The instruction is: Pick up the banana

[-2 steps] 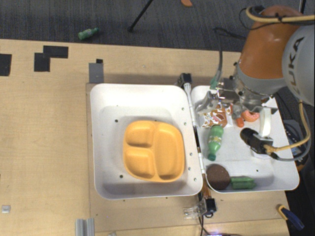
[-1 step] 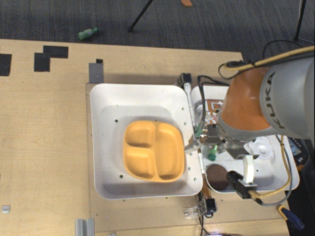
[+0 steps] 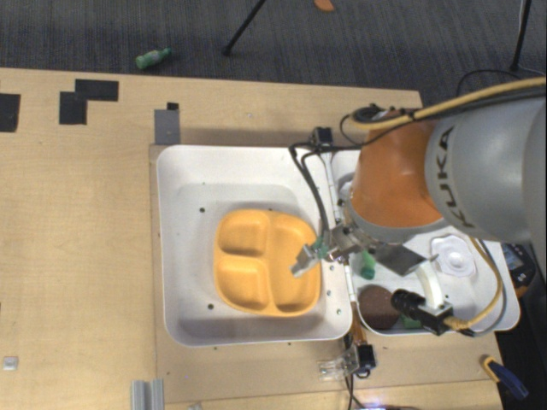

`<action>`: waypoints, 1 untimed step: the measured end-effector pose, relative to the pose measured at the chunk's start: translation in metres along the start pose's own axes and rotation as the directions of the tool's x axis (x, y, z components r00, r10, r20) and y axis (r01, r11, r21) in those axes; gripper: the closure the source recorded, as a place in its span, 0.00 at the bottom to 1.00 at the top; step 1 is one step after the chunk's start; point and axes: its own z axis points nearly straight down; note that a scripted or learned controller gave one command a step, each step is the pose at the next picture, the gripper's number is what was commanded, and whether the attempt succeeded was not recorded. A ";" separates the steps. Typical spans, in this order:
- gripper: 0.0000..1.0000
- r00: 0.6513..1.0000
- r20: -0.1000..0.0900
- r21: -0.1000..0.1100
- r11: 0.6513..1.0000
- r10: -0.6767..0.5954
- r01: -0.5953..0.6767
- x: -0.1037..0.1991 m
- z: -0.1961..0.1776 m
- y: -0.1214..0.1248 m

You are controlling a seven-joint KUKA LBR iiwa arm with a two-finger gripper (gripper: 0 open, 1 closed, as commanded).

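Arm (image 3: 461, 169) overhangs right bin (image 3: 504, 314); yellow tray (image 3: 256, 263) centres left bin (image 3: 184, 229).

Yellow tray (image 3: 261, 263) fills left bin (image 3: 179, 229) middle, edges open

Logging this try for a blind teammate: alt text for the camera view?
A grey KUKA arm with an orange band reaches in from the right, its end effector low over the right edge of a yellow divided tray in the left white bin. The right bin holds small items, partly hidden by the arm.
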 end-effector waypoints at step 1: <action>0.00 0.939 -0.001 0.001 0.939 -0.343 0.343 -0.003 0.006 -0.001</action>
